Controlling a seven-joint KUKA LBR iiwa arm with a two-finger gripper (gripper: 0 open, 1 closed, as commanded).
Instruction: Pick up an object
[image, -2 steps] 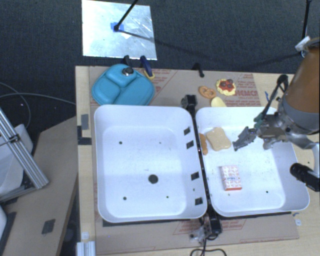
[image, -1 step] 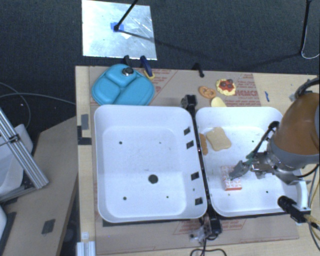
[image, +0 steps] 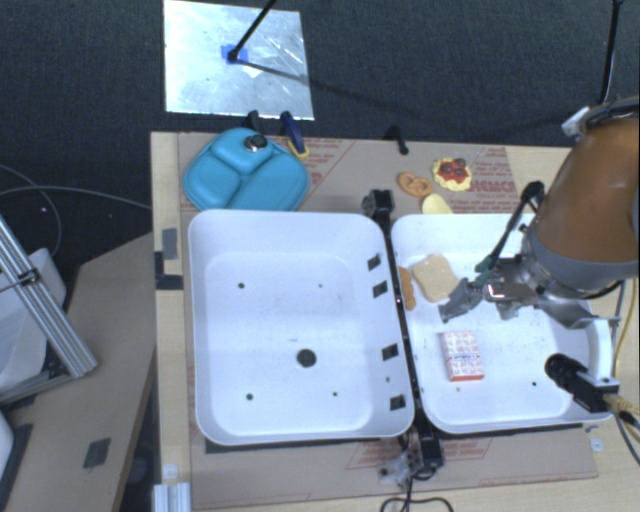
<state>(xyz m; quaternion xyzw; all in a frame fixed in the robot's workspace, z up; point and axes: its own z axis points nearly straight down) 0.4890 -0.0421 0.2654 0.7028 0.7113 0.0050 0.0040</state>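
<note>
2 items, toast (image: 434, 277) and box (image: 462, 355), flank pincer (image: 462, 303)

Dark carpet floor (image: 80, 90), a shiny metal sheet (image: 238, 58), perhaps foil, lying beyond the bench (image: 330, 160).

Bright, even overhead light; white bins (image: 290, 225) glare, slightly soft.

- Your counter (image: 340, 158) is a brown board carrying two white bins side by side: the left bin (image: 215, 400) and the right bin (image: 520, 418).
- Along its far edge you have a blue divided tray (image: 246, 172) at the left corner.
- Further right sit a small pretzel-like piece (image: 412, 184), a round red-topped piece (image: 452, 173) and a pale yellow piece (image: 436, 205).
</note>
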